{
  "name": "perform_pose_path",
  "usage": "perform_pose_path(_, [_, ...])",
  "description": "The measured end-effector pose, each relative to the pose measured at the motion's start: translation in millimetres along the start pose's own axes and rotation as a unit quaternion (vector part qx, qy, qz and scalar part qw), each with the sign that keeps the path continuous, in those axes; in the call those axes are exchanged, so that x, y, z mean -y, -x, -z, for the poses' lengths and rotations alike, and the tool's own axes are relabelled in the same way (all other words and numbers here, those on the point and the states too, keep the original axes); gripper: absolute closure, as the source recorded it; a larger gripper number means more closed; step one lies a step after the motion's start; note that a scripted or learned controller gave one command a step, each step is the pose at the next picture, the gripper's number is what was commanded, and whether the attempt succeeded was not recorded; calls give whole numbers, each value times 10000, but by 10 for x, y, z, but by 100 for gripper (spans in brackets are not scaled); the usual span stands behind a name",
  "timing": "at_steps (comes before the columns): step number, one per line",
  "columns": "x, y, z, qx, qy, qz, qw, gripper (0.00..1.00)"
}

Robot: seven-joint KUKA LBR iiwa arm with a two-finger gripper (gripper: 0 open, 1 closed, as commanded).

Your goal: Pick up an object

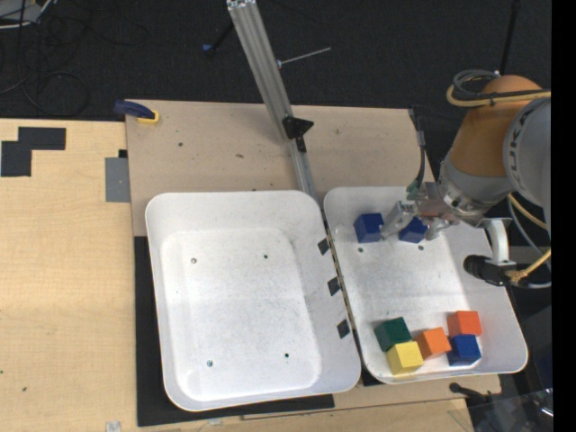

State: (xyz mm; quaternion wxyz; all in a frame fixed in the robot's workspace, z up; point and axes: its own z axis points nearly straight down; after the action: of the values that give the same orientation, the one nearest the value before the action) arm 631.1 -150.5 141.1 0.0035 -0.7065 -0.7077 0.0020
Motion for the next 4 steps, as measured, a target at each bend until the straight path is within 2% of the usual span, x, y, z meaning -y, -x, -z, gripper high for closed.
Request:
perform_pose_path(1, [-6,24,130,6,20,-24,10000,100])
perform_pose_path(3, [-111,-13,1377,17,69,0,10000,100])
perform_pose_path(4, [-114,-9,1563,12,44,13,10000,100])
